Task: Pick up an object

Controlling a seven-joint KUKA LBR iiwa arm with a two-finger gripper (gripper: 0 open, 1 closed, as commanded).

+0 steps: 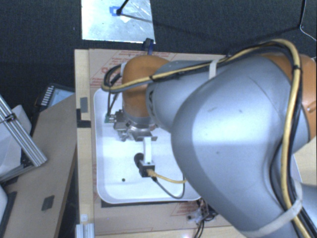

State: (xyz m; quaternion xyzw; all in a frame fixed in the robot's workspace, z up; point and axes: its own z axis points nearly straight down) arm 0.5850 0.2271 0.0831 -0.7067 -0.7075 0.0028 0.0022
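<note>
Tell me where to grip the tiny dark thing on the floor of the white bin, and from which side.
The tiny dark thing is too small to show any shape, so there is no part to choose: take it whole. Straight down from above looks best, because it lies low on the open floor of the white bin, apart from the walls.

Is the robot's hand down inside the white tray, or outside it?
Inside: the hand appears against the white floor of the left bin, within its rim. Whether it touches that floor, I cannot tell.
</note>
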